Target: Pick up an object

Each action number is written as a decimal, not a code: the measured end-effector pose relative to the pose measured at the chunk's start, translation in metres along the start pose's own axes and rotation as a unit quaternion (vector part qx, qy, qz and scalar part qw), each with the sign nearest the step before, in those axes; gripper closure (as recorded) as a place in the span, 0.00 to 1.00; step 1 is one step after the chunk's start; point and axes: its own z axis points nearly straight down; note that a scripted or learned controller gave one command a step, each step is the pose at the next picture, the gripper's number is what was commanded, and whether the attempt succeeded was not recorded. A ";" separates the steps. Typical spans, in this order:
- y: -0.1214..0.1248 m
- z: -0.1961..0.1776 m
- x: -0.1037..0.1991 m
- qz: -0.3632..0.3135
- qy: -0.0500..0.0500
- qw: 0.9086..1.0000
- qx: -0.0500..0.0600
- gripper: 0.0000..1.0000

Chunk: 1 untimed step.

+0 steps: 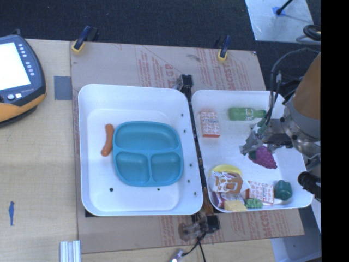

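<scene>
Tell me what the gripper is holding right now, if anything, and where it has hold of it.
Cannot be told. The gripper sits right over the purple grapes in the right bin.

Left bin (87,146) — tray (148,152), sausage (107,140) just left of it.

I have one fixed camera, mounted above the table (38,162) and looking down at a slant, with the far edge toward the top of my picture. It sits far enough back that I see both white bins whole, the left bin (87,146) and the right bin (240,100) side by side across the middle. The arm (308,105) enters from my right edge. Dark floor (152,10) shows beyond the table.
</scene>
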 end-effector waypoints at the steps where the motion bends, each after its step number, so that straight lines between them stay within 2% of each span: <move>1: 0.000 -0.001 -0.005 0.000 0.000 1.000 0.000 1.00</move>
